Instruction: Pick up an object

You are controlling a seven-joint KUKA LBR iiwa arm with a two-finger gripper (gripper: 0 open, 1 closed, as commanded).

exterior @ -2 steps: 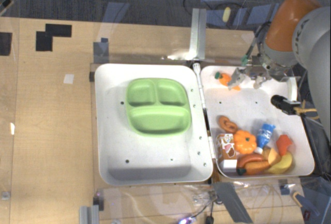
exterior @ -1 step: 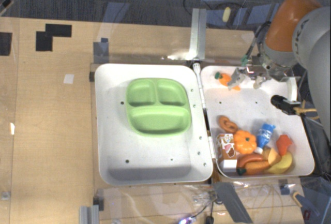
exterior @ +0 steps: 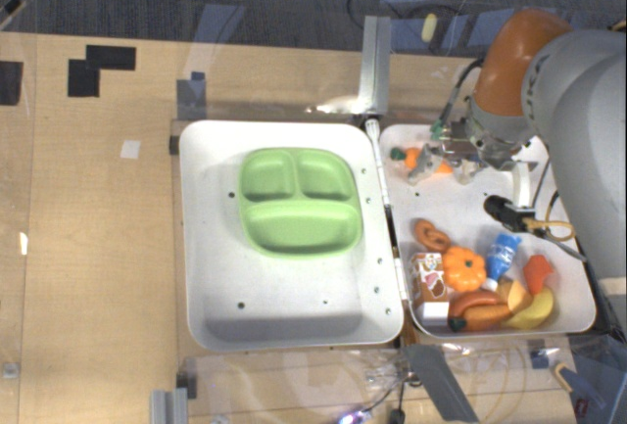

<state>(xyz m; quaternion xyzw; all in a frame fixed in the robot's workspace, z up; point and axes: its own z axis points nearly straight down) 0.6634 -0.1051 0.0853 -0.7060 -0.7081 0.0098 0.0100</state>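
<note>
My gripper (exterior: 446,156) hangs low over the far corner of the right bin (exterior: 460,205), just beside a small orange carrot toy (exterior: 415,158) with a green tip. From this slanted view I cannot tell whether the gripper is released or clenched, nor whether it has anything in it.

The carrot seems the likeliest target. It lies close to the wall between the bins, so a descent could clip that wall. A closing gripper could also nudge the small piece sideways and come up with nothing.

Most of the objects crowd the near end of the right bin: a pretzel (exterior: 432,236), an orange pumpkin (exterior: 464,268), a blue bottle (exterior: 503,254), a red pepper (exterior: 538,273), a banana (exterior: 534,309) and a sausage (exterior: 480,309), many touching each other. A grasp there could catch two things or scatter them.

The left bin (exterior: 211,246) holds a green divided plate (exterior: 297,200), lying flat with nothing in its compartments. Both bins sit on the pale wooden surface (exterior: 88,216).
</note>
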